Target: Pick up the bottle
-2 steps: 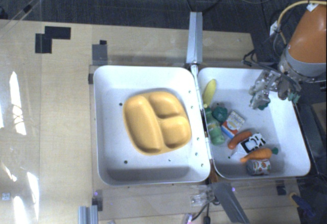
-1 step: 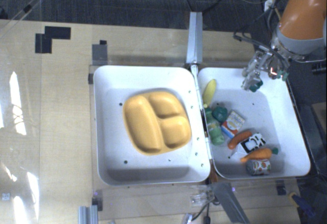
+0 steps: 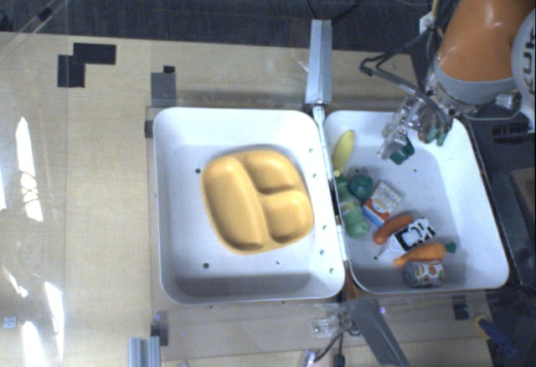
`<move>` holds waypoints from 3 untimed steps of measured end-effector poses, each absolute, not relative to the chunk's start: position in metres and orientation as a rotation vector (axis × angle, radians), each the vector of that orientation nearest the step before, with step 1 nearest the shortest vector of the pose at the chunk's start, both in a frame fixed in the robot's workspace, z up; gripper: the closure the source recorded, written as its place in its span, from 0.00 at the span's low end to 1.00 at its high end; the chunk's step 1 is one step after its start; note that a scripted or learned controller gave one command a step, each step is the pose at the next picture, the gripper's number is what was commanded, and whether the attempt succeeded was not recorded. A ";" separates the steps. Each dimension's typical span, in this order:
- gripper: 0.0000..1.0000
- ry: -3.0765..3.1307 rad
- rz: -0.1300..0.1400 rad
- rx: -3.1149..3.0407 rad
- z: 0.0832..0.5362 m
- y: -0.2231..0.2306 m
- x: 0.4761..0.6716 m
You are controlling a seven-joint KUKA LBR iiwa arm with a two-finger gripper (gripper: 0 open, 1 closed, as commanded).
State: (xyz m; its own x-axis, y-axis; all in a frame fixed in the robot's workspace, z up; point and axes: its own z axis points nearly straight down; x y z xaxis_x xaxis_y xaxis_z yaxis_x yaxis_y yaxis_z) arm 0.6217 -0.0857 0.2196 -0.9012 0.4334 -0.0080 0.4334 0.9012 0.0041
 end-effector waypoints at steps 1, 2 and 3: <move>1.00 3.076 0.002 0.534 0.128 -0.107 0.621; 1.00 2.732 0.005 1.538 0.186 -0.055 0.573; 0.00 2.732 0.005 1.537 0.186 -0.055 0.573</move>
